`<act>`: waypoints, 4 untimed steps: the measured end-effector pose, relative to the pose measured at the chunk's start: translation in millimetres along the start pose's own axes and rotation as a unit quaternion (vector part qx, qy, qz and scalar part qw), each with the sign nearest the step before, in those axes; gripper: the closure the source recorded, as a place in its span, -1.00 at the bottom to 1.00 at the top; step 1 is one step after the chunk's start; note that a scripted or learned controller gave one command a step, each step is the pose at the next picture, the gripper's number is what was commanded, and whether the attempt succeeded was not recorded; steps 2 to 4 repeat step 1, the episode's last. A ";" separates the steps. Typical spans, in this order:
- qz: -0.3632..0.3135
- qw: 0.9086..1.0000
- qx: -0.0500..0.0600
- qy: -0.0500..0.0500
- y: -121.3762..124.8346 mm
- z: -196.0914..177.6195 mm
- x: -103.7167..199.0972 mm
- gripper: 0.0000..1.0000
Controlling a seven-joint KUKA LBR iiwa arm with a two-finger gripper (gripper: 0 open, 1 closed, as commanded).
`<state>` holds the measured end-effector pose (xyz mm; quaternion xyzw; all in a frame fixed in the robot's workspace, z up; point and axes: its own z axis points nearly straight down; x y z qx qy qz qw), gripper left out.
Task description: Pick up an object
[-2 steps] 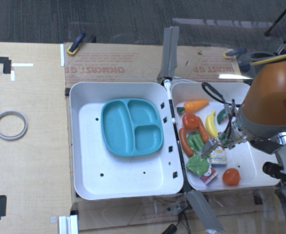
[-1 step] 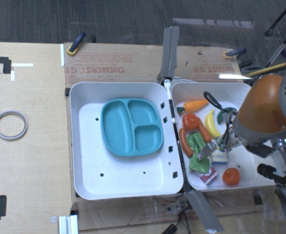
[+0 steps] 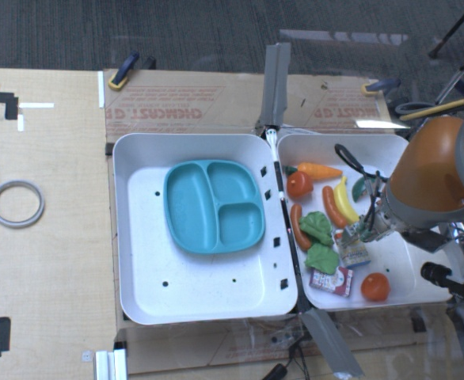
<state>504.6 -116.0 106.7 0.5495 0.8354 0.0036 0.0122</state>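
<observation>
A pale wooden surface (image 3: 50, 275) carries two shallow white bins side by side on sheets of brown cardboard (image 3: 192, 105). The left bin (image 3: 137, 291) holds a teal divided plate (image 3: 214, 206), lying flat near its middle, three compartments facing up. The right bin (image 3: 402, 287) is crowded with toy food. From the right, the grey arm with its orange band (image 3: 431, 165) leans over this bin, its claw (image 3: 367, 226) lowered among the items at the bin's centre; whether the claw is open or closed cannot be told from here, and nothing can be seen held in it.

In the right bin, an orange carrot (image 3: 319, 169) lies across the far end, with a red tomato (image 3: 298, 184) just beside it at the left wall. A yellow banana (image 3: 343, 200) rests between the carrot and the claw, beside a red-orange sausage-shaped piece (image 3: 332, 207). Another long reddish piece (image 3: 298, 226) runs along the left wall. Green leafy pieces (image 3: 317, 240) sit in the middle, touching it. A small red-and-white packet (image 3: 331, 280) lies near the front, and a second red tomato (image 3: 374, 287) sits just right of it.

Well apart, on the surface's left side, lies a roll of tape (image 3: 15, 203). A blue-and-yellow clamp (image 3: 124, 70) grips the cardboard's far edge.
</observation>
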 end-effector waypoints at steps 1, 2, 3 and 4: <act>-0.012 1.000 0.012 0.009 120.6 -115.1 14.2 1.00; -0.012 1.000 0.012 0.009 120.6 -115.1 14.2 1.00; -0.012 1.000 0.012 0.009 120.6 -115.1 14.2 1.00; -0.012 1.000 0.012 0.009 120.6 -115.1 14.2 1.00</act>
